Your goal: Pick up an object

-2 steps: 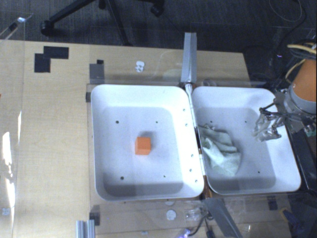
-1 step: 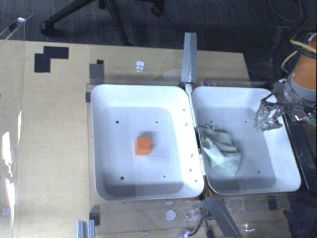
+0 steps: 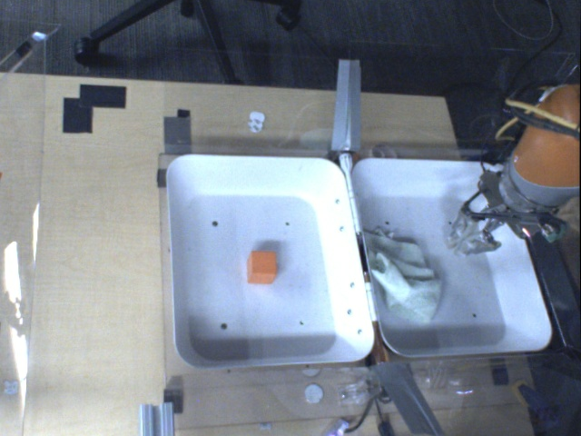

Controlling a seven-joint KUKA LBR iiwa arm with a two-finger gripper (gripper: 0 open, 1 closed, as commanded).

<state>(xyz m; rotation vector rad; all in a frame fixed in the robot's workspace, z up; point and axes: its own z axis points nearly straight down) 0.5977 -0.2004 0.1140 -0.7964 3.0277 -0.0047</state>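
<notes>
An orange cube [image 3: 262, 267] sits near the middle of the left bin [image 3: 195, 198]. A crumpled pale cloth [image 3: 405, 275] lies in the left half of the right bin [image 3: 517, 325], close to the divider. My gripper [image 3: 474, 235] hangs over the right bin's upper right part, to the right of the cloth and apart from it. Its fingers stand open with nothing between them. The grey wrist with the orange band [image 3: 549, 148] reaches in from the right edge.
A metal post [image 3: 346, 107] rises at the back between the two bins. The wooden bench [image 3: 91, 271] stretches to the left. Cables and a chair base lie on the dark floor behind.
</notes>
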